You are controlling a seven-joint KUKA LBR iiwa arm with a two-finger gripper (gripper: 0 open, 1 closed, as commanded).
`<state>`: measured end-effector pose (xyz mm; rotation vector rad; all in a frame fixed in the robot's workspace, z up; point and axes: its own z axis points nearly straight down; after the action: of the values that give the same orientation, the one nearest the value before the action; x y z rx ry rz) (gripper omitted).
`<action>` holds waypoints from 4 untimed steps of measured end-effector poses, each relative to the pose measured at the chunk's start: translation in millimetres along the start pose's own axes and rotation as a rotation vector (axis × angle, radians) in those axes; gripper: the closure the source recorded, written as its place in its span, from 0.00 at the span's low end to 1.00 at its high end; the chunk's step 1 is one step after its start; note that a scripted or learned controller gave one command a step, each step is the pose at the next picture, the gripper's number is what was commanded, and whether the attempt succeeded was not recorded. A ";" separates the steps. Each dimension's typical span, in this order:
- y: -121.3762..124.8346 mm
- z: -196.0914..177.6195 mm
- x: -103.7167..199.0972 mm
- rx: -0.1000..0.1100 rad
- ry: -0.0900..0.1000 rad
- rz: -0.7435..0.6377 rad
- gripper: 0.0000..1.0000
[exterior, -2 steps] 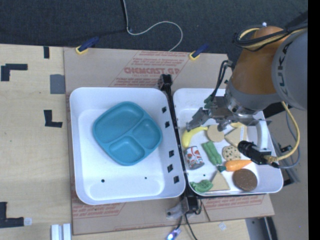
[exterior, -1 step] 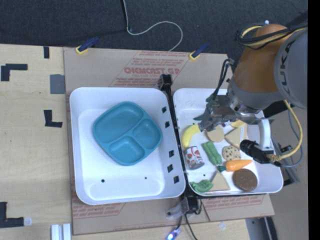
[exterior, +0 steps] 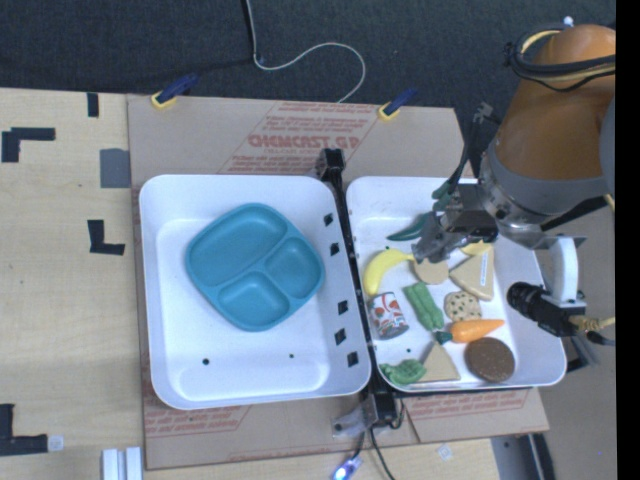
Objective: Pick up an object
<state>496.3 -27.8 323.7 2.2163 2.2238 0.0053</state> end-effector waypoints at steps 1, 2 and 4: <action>45.7 46.0 45.4 0.006 -0.001 -0.002 1.00; -2.1 -57.8 50.1 -0.004 0.001 0.000 1.00; -11.2 -184.8 119.5 -0.006 0.002 -0.004 1.00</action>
<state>484.0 91.5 508.6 2.2099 2.2256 0.0143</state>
